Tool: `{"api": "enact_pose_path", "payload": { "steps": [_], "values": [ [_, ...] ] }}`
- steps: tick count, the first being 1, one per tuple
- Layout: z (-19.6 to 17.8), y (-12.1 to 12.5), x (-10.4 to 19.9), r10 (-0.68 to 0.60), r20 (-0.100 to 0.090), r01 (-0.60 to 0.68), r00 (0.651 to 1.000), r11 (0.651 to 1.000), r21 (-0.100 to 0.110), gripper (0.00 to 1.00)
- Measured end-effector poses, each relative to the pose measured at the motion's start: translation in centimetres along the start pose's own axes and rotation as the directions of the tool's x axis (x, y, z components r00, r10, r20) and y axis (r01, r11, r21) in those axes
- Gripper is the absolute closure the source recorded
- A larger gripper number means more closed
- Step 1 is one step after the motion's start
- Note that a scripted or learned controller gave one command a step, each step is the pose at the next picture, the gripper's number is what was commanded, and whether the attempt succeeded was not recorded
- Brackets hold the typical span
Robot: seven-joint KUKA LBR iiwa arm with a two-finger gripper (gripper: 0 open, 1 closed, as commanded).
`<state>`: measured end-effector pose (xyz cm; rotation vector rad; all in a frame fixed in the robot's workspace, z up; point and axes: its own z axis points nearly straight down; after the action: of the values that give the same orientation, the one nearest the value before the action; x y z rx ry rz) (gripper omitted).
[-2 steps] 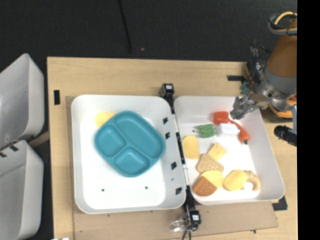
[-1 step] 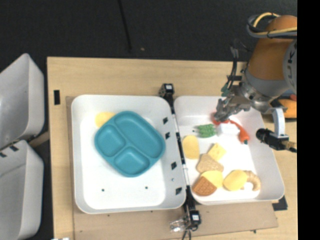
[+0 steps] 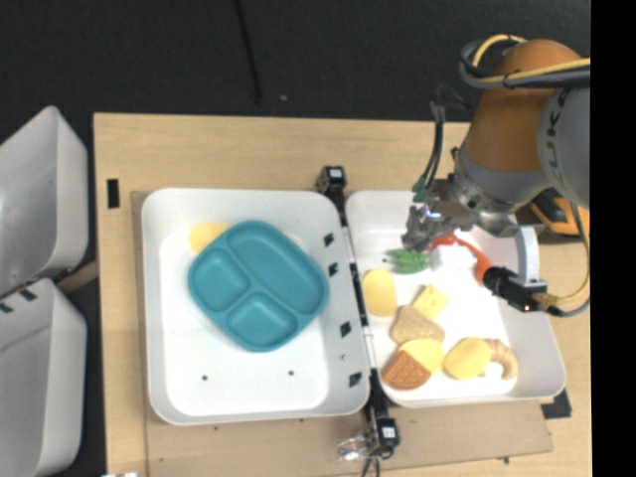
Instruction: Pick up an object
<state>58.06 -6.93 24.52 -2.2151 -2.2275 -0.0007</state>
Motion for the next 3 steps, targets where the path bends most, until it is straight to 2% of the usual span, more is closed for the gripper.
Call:
{"api": "enact_pose_path", "payload": {
  "steps": [1, 2, 3],
  "values": [
    [-0.8, -2.1, 5.0, -0.001, -0.001, 0.001, 1.000, 1.000, 0.000, 1.00],
    [-0.1, -3.3, 7.7, 0.001, 0.001, -0.001, 1.000, 1.000, 0.002, 1.00],
    [1.0, -4.3, 8.7, 0.003, 0.001, -0.003, 1.000, 1.000, 0.001, 1.00]
  ]
}}
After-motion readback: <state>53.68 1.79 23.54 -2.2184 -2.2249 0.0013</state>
